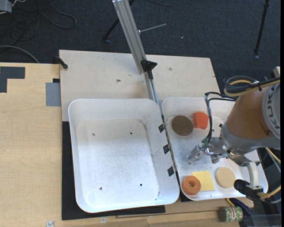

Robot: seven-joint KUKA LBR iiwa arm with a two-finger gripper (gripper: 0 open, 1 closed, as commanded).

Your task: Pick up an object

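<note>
The grey arm with its orange band (248, 110) reached in from the right and hung low over the right bin (176, 109), its gripper (199, 153) down near the bin's floor, roughly in the middle of that bin. The metal fingers (193, 158) pointed toward the divider between the two bins, but they were small and blurred against the white plastic, and I could not tell whether they were spread or pressed together; nothing could be made out between them. The things to be picked all lay in the right bin. A brown round disc (182, 125) sat toward the far side, and an orange block (201, 120) stood just beside it on the right, close to the arm's cable. At the near edge an orange ring (191, 185) lay by the corner, touching or overlapping a pale yellow square (203, 179), and a tan round disc (224, 177) rested just to the right of that square, partly under the arm's wrist. None of these touched the gripper. The left bin (114, 155) was beside it, speckled with dark flecks. A slanted aluminium bar (131, 34) rose from the seam between the bins toward the far side, over a pale board (104, 77), and a green can (232, 214) lay on the bench edge in front of the right bin.
</note>
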